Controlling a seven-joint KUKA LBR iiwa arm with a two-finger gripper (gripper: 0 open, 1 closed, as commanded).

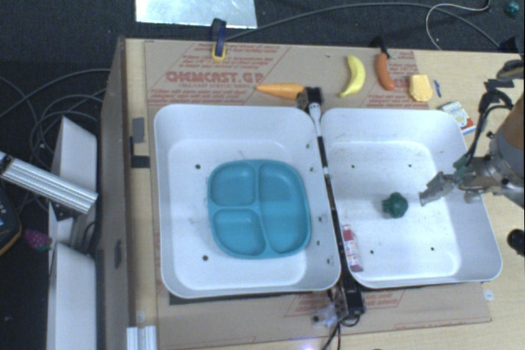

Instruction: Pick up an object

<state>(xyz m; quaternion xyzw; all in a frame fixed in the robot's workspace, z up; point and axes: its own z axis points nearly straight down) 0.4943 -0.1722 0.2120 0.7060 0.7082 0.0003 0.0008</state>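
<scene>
Red "CHEMCAST" lettering (215,79) runs along the surface's (328,65) far edge. The gripper (432,193) hovers beside a green object (394,205) in the right bin (459,262); jaw state unclear.

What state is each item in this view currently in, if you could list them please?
green object: loose on the right bin floor, ungrasped.
gripper: beside the green object, holding nothing visible.
blue divided plate: flat in the left bin.
banana: on the bench, outside the bins.
</scene>
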